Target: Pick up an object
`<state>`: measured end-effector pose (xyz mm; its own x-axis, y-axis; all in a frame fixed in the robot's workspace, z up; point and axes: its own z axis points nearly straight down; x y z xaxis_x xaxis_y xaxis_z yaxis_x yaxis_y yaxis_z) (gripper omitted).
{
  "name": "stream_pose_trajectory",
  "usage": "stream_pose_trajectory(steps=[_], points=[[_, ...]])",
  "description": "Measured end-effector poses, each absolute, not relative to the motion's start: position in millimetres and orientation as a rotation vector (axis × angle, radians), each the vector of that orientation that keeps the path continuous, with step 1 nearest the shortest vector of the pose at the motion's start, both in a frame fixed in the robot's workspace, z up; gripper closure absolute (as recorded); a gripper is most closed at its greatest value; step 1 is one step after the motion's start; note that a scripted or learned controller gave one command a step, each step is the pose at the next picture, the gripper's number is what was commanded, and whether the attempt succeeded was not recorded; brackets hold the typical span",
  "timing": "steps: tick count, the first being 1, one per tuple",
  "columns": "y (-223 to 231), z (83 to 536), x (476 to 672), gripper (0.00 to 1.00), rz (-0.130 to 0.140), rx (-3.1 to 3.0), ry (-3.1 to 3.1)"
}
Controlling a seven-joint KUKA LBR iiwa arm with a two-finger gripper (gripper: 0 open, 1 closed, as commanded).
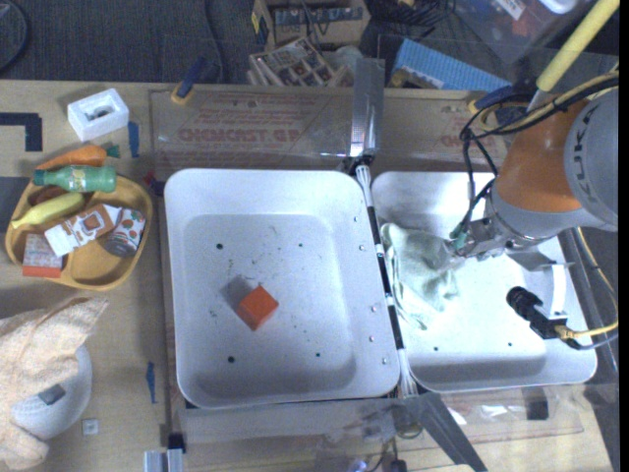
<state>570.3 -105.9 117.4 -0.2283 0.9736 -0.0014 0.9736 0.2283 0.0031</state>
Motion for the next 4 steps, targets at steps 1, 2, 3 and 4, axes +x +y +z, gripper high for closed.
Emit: stream_pose_trajectory(steps=[1,2,3,4], points=[[-100.0,155.6,606.5,1.00,0.001,1.884,2.509],[-99.8,155.5,606.5,0.00,0.001,1.884,2.509],[-138.6,93.2,564.2,0.00,0.007,2.061,2.364],[-99.0,92.2,591.3,0.00,0.012,1.964,2.431]])
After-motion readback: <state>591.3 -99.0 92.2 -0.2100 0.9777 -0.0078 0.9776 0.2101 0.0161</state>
